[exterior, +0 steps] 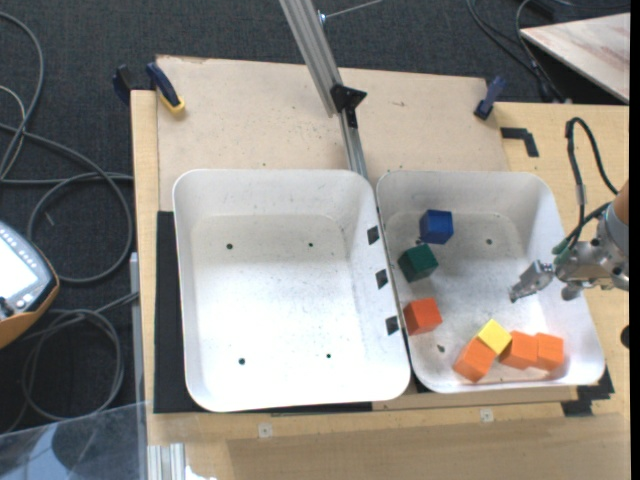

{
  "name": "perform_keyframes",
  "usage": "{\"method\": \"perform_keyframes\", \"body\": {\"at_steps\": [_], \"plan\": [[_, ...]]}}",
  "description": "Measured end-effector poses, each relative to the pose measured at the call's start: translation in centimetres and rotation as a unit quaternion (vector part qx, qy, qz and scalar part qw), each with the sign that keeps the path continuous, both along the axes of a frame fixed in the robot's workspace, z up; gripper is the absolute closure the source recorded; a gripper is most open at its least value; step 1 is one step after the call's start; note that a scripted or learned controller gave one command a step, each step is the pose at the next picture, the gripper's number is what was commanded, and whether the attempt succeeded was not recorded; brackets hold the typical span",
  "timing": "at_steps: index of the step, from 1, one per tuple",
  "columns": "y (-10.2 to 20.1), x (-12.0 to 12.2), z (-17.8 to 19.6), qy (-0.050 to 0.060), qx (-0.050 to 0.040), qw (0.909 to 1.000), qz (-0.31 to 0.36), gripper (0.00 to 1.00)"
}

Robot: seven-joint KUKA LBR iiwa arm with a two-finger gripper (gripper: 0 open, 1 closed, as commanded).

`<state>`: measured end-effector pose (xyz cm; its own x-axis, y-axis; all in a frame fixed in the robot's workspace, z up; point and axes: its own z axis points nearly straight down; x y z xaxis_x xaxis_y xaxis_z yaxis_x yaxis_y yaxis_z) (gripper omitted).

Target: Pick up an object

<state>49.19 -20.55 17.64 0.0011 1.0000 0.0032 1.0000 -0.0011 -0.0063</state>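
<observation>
The gripper (532,283) stands over the right-hand bin (540,190), near its right wall, reaching in from the right at a slant; how wide its tips stand cannot be told at this size, and no object is seen between them. All candidate objects lie in that same bin. A blue cube (436,225) and a dark green cube (418,262) sit close together toward the upper left of the bin floor, and a lone orange cube (423,315) rests lower down, near the divider. A cluster lies along the bottom edge: a yellow cube (494,335) sits against an orange cube (473,360), with two more orange cubes (534,350) side by side to the right. The left-hand bin (262,183) holds no objects. Assessment: the approach phase is in hand and nothing is yet grasped. The cluster lies nearest the tool but is crowded; closing there risks catching two pieces or pushing one aside. The lone orange cube offers free sides and is the sounder target. Recommended: descend straight, align square to its faces, close only once the tips straddle it.
</observation>
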Motion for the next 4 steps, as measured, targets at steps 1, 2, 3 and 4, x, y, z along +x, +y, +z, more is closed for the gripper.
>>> {"method": "perform_keyframes", "body": {"at_steps": [1, 2, 3, 4], "plan": [[-0.3, -0.1, -4.3, 0.0, -0.0001, 1.0, 0.0, 0.0], [-0.2, -0.2, -7.9, -0.001, -0.0001, 1.0, 0.0, 0.0], [-0.2, 0.0, -6.6, -0.004, -0.0012, 1.0, 0.001, 1.0], [0.4, 0.9, -0.8, -0.007, -0.0029, 1.0, 0.002, 1.0]]}}
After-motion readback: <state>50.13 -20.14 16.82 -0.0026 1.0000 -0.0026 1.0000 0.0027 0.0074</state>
